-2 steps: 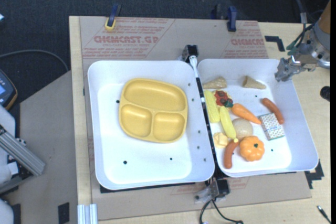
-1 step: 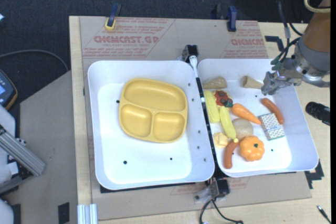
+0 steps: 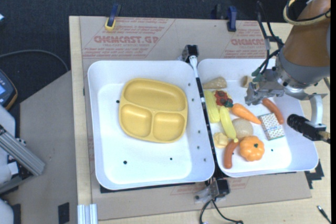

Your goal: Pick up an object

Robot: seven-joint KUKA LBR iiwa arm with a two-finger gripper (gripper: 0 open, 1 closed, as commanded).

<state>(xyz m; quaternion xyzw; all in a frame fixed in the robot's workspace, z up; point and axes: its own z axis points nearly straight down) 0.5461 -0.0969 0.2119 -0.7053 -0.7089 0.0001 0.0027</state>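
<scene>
The right-hand shallow white plastic bin (image 3: 294, 162) held a jumble of toy food, smooth and glossy like moulded plastic. A tapered orange carrot (image 3: 245, 113) lay on a slant near the middle of that bin, its thick end toward the gripper and its point toward the near right. Just beside it on the left ran two long pale yellow pieces (image 3: 219, 113) shaped like corn or banana, with a small red and dark piece (image 3: 223, 98) resting at their far end. Nearer the front sat a round orange pumpkin (image 3: 251, 148) with ribbed sides and a short stem, touching a pale beige rounded lump (image 3: 242, 127) behind it and a reddish-orange sausage (image 3: 229, 154) at its left. A small box with a blue and white speckled pattern (image 3: 272, 126) lay to the right of the carrot, next to a second orange-red sausage (image 3: 273, 110). A tan, bread-like piece (image 3: 215, 83) sat at the far left corner of the bin. The grey metal two-finger gripper (image 3: 257, 96) hung low over the far middle of this bin, just above the carrot's thick end; from where I stood I could not tell how far apart it stood, and I saw nothing in it. The left white bin (image 3: 105, 123) carried a matte yellow plastic divided plate (image 3: 153, 110), rounded at the corners, with three compartments.
</scene>
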